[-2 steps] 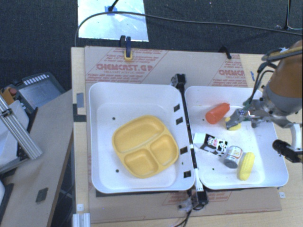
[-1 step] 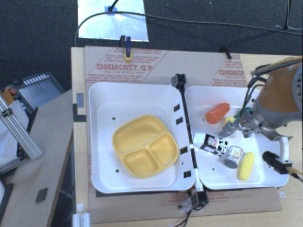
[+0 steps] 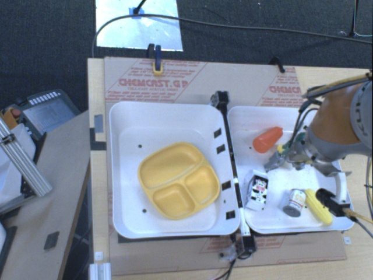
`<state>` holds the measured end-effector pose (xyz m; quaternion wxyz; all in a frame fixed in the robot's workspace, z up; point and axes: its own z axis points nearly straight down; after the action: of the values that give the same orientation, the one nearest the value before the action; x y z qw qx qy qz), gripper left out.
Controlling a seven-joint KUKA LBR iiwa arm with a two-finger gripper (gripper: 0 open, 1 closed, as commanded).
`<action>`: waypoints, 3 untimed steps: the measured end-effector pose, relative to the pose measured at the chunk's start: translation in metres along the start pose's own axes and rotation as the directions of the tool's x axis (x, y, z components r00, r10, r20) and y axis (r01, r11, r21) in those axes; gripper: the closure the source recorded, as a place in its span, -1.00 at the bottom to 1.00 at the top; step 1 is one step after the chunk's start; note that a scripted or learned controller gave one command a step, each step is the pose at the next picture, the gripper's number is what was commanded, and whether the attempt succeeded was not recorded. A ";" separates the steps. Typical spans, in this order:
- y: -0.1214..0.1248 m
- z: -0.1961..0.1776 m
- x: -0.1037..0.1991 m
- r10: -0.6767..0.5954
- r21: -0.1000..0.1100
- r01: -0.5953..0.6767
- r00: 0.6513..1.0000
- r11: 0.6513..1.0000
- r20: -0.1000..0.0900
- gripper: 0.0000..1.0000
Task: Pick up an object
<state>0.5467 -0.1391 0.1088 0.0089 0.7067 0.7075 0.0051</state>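
Observation:
The right bin point(image 3: 247, 124) holds several small objects. An orange cylinder-like piece point(image 3: 268, 139) lies at its back left. A small black-and-white carton point(image 3: 258, 191) rests by the left wall, and a little silver can point(image 3: 294, 203) lies near the front. Beside the can lies a yellow tool point(image 3: 318, 206) with a black end. My gripper point(image 3: 278, 158) hangs low over the middle of this bin, just right of and below the orange piece. It stands apart from the carton and the can. I see nothing held in it.
The left bin point(image 3: 125, 127) holds a yellow divided plate point(image 3: 178, 179). A black divider with clips point(image 3: 228, 156) runs between the bins. The grey and orange arm point(image 3: 341, 124) covers the right bin's right side. Cables and a metal sheet point(image 3: 140, 16) lie behind the bench.

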 end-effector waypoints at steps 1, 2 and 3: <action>-0.004 -0.004 0.001 0.000 0.013 0.000 1.000 1.000 -0.004 1.00; 0.004 -0.049 -0.003 -0.002 0.014 0.002 1.000 1.000 -0.004 1.00; 0.007 -0.103 -0.004 -0.003 0.012 0.003 1.000 1.000 -0.003 1.00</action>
<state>0.5513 -0.1423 0.2123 0.0034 0.7057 0.7085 0.0020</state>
